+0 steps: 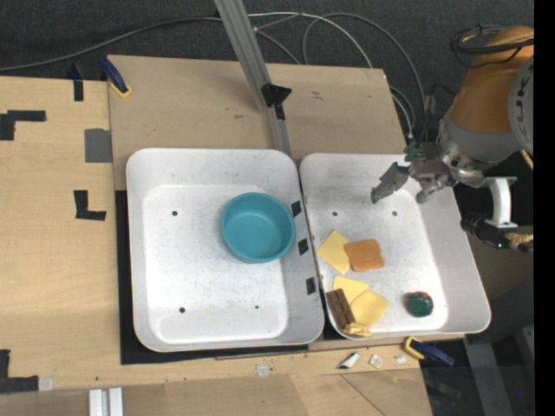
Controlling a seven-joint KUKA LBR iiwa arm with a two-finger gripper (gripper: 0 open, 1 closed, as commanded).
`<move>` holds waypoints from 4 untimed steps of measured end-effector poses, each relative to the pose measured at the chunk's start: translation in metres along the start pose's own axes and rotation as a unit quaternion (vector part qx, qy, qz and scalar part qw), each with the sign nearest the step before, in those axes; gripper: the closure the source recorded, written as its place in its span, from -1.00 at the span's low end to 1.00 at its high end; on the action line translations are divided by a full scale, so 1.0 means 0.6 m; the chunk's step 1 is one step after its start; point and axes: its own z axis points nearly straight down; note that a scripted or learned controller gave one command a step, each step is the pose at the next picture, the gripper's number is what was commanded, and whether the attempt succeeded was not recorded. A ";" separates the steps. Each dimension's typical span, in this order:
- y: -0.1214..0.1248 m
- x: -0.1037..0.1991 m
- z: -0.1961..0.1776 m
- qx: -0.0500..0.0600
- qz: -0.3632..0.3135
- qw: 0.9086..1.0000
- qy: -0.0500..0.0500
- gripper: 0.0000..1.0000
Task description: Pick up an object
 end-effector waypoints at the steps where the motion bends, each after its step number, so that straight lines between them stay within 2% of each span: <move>1: 0.000 0.000 0.000 0.000 0.000 1.000 0.000 -1.00; 2: -0.010 -0.009 0.078 0.002 0.001 1.000 0.000 -1.00; 3: 0.002 -0.007 0.179 0.003 0.000 1.000 0.000 -1.00; 4: 0.002 -0.005 0.216 0.000 0.000 1.000 -0.001 -1.00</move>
